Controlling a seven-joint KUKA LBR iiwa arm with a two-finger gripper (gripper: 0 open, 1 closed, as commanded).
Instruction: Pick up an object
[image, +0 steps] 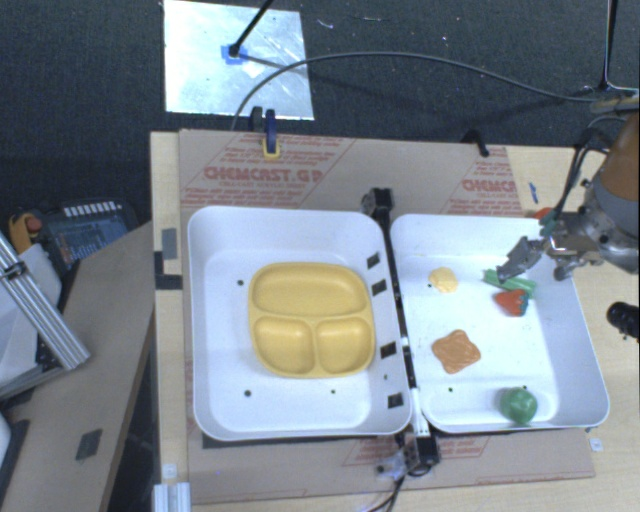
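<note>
Two shallow white bins sit side by side on a bench, seen from above at a slant. The left bin (210, 300) holds a yellow divided tray (310, 318) resting flat near its middle, probably there as a place to receive things. The right bin (575, 350) holds the loose pieces to choose from, and the places below are given relative to an orange, toast-like piece (456, 351) lying near that bin's centre. Up and slightly left of it is a small pale yellow lump (443, 281). Down and to the right, near the bin's front edge, is a round green ball (518, 404). Up and to the right lies a small red piece with green at its top (512, 297). The gripper (524, 258) comes in from the right on a grey arm and hangs just above that red and green piece, angled down toward it, which suggests this is the piece chosen for lifting. Its fingers (516, 262) appear slightly parted, and nothing is seen held between them. By this look, the pick is not yet made.
</note>
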